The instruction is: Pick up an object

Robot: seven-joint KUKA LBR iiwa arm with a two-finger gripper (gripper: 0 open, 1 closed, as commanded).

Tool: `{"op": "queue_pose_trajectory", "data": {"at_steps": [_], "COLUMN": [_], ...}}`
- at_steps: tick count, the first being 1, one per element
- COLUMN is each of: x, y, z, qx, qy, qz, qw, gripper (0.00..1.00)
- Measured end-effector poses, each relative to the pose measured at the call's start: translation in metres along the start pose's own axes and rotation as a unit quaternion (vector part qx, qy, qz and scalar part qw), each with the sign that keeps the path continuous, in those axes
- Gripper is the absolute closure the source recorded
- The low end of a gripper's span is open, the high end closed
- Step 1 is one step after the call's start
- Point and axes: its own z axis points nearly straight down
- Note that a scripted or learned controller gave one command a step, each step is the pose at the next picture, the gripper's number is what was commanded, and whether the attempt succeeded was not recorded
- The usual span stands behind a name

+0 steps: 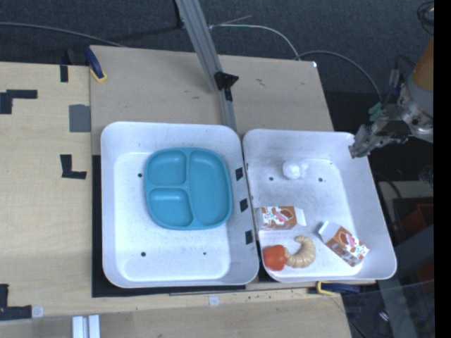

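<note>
The right bin (356,189) holds a small white lump (293,169) near its far side. Two brown-and-white cartons lie in it: one (280,217) at mid-left and one (343,243) toward the near right corner. A tan croissant (302,253) curls beside a red tomato (275,258) at the near left. My gripper (366,144) hangs over the right bin's far right corner, apart from all of these. Nothing is visible between its fingers.
The left bin (120,210) carries a blue divided plate (189,188). A grey metal bar (204,41) slants down from the top toward the seam between the bins. Cables run across the bench behind the right bin.
</note>
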Motion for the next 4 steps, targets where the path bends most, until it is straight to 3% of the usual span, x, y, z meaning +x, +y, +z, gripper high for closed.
{"op": "queue_pose_trajectory", "data": {"at_steps": [3, 4], "x": [0.162, 0.214], "y": [0.009, -0.003], "z": [0.047, 0.048], "qx": [0.004, 0.004], "qy": [0.001, 0.001], "qz": [-0.003, -0.003], "qw": [1.0000, 1.0000], "gripper": [1.00, 1.00]}}
